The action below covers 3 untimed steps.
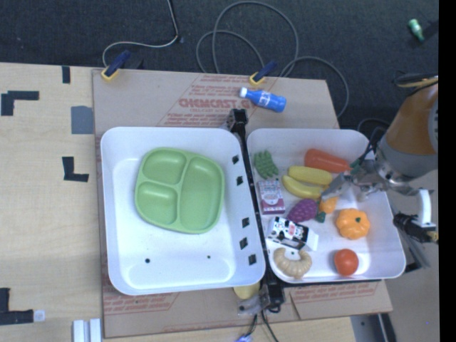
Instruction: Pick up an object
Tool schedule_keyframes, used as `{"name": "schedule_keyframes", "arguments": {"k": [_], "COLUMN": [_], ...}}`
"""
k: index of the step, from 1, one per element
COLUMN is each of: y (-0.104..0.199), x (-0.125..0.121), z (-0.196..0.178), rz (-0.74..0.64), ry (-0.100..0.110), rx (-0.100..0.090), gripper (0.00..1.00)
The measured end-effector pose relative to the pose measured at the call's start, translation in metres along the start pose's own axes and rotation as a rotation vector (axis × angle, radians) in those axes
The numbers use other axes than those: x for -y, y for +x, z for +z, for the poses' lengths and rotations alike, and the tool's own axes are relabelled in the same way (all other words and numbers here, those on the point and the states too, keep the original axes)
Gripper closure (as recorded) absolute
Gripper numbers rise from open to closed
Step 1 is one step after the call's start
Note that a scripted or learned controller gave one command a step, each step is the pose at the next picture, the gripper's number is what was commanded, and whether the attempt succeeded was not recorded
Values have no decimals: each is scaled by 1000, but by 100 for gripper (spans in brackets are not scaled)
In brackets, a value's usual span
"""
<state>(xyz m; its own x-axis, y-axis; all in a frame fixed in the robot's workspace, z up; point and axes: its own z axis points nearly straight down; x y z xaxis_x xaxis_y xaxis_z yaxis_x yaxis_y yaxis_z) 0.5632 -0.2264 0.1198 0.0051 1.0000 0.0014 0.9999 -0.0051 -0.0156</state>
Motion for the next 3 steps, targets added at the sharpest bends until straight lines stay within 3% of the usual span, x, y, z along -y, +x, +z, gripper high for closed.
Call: {"name": "schedule_keyframes", "arguments": {"k": [1,2,3], "y": [35,66,92], "x": [-86,-97,-97], "z": [37,35,35], "rz": [-9,4,5], "ry": [1,22,20], "rx": [0,13,14], "gripper": [0,0,0]}}
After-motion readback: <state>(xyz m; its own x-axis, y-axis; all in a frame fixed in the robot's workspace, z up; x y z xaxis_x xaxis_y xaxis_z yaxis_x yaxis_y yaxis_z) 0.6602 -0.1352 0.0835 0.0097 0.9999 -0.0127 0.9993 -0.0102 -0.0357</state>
